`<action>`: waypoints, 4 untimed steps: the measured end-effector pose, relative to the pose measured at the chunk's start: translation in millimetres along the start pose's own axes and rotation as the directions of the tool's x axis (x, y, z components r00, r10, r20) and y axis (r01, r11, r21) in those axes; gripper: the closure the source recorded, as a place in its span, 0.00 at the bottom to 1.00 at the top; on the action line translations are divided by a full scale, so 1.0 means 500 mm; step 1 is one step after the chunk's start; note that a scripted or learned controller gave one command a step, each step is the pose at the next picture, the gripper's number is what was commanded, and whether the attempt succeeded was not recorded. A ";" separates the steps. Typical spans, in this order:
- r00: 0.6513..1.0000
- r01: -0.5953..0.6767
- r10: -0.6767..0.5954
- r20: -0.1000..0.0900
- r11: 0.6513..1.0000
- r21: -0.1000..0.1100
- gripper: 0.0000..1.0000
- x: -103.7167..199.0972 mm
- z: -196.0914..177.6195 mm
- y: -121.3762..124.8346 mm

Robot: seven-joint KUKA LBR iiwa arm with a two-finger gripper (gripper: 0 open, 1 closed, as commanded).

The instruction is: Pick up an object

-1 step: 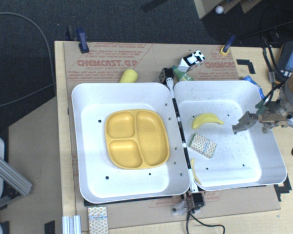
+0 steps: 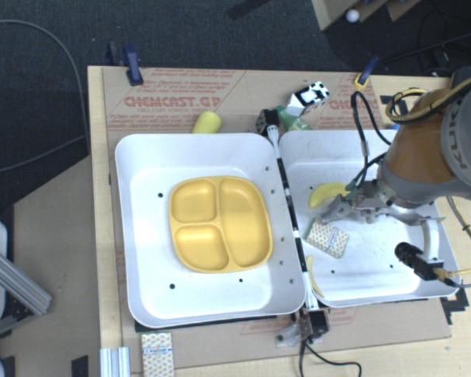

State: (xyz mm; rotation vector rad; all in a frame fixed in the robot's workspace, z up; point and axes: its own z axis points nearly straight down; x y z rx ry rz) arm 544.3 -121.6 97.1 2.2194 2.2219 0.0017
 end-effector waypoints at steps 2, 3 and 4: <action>1.000 -0.003 0.003 0.000 1.000 0.004 0.00 -0.056 0.026 -0.122; 1.000 0.001 -0.001 0.000 1.000 0.000 0.00 0.041 -0.049 0.027; 1.000 -0.003 0.003 0.000 1.000 0.004 0.00 -0.029 0.026 -0.062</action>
